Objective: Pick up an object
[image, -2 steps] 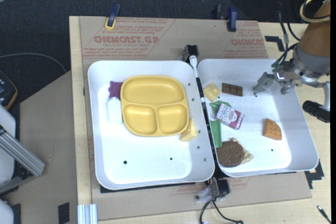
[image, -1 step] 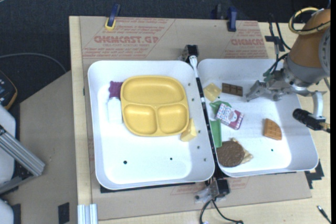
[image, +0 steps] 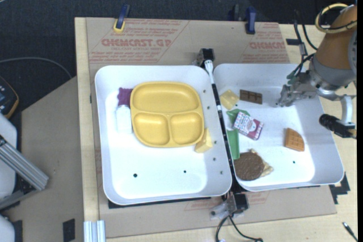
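Nearest the camera, a brown cookie (image: 249, 165) lies in the right bin (image: 317, 170), with a waffle (image: 294, 139) beyond. Whether the tool (image: 286, 94) grips anything, I cannot tell.

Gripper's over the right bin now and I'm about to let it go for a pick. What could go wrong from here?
1. The gripper sits near the right bin's far wall, above bare floor; closing here would likely grab nothing.
2. The red-and-white packet overlaps the green strip, so a grasp there may lift both or slip.
3. The chocolate bar and waffle lie flat, which could let the fingers skid off.
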`<action>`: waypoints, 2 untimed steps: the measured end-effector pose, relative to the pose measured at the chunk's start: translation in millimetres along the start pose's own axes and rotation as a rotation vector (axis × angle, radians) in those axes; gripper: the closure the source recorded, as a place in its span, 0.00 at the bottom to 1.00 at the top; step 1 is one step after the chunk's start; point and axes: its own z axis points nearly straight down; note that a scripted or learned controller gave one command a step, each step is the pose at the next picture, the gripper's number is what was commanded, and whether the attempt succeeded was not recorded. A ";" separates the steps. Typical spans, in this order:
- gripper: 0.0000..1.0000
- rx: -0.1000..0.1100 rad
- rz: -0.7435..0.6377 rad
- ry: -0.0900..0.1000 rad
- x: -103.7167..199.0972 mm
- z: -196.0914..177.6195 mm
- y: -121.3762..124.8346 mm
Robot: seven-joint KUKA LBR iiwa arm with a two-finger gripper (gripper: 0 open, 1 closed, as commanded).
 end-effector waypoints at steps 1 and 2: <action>1.00 -0.006 -0.001 -0.002 8.2 -57.2 -3.1; 1.00 -0.007 -0.001 -0.003 -1.1 -108.0 2.2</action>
